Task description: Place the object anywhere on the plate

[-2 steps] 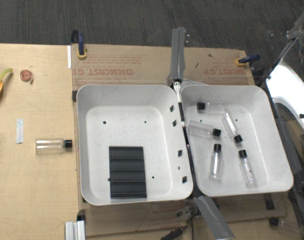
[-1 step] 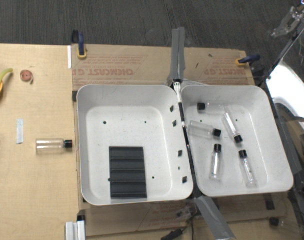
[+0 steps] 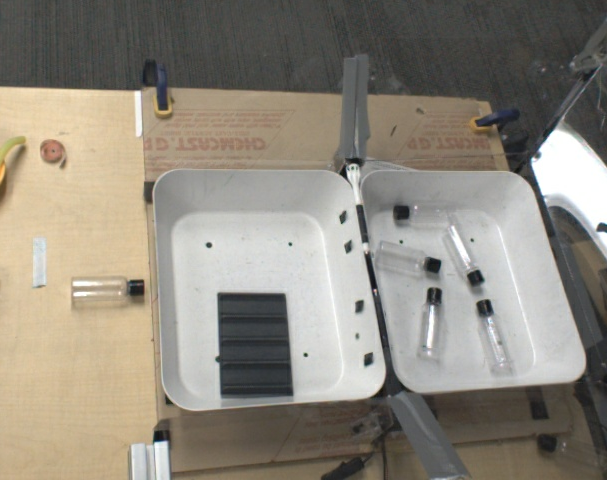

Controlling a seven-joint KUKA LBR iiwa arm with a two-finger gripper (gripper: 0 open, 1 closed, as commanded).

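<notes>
The black ridged plate [image 3: 253,345] lies flat in the left bin [image 3: 164,268], toward its near edge, with nothing on it. Right of the plate, across the divider, the right bin [image 3: 549,258] holds several clear black-capped vials [image 3: 430,325], all lying down and well apart from the plate. Left of the plate, a bottle [image 3: 105,288] lies on the bench.

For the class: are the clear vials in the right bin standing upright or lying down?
Lying down. Each clear vial in the right bin shows its full length flat on the floor, black cap at one end.
</notes>
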